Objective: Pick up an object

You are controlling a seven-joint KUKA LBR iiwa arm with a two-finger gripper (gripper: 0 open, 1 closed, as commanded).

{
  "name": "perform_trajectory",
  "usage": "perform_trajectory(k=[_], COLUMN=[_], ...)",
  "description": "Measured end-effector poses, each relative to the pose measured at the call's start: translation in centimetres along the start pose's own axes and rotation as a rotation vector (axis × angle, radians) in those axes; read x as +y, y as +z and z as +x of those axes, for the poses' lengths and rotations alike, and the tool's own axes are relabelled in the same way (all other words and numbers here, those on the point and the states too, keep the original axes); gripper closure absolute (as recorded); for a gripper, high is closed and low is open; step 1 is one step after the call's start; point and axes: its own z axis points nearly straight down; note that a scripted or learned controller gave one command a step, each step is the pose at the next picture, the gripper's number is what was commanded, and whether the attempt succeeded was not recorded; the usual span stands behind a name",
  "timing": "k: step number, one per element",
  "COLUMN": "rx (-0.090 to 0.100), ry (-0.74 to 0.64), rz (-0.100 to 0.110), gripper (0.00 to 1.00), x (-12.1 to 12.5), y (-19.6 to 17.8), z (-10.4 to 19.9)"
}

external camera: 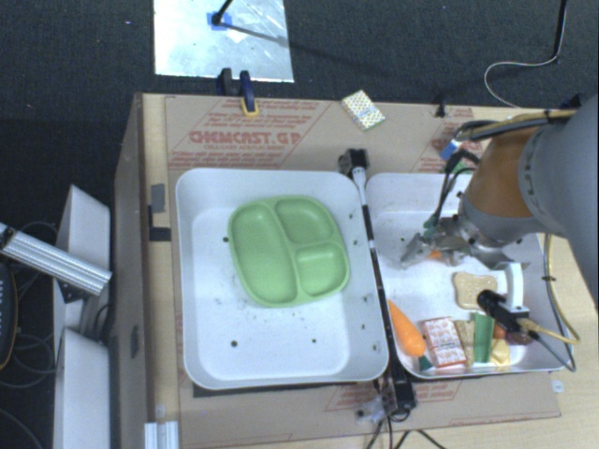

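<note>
Where the claw (418, 249) hangs, the arm (524, 187) hides the right bin (401, 195) — partly.

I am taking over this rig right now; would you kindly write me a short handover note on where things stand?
Gripper: low in the right bin, over bare floor; nothing seen in its grasp.
Things: carrot, small box and green item lie along the right bin's near edge, with a bread slice just behind them. A green divided plate lies in the left bin.
Done: nothing lifted yet.
Left: grasp one object and raise it; the carrot looks nearest.
</note>
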Motion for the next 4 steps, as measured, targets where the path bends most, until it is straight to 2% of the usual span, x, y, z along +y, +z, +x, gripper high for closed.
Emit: perform_trajectory(k=[1,2,3,4], rx=[0.000,0.000,-0.001,-0.001], ry=[-0.003,-0.004,0.000,-0.006], rz=[-0.001,-0.001,-0.001,0.004], gripper=[1.00,0.00,0.00,1.00], x=[0.1,0.1,6.3,6.2], y=[-1.0,-1.0,0.0,-1.0], z=[0.0,0.0,-5.3,-5.3])
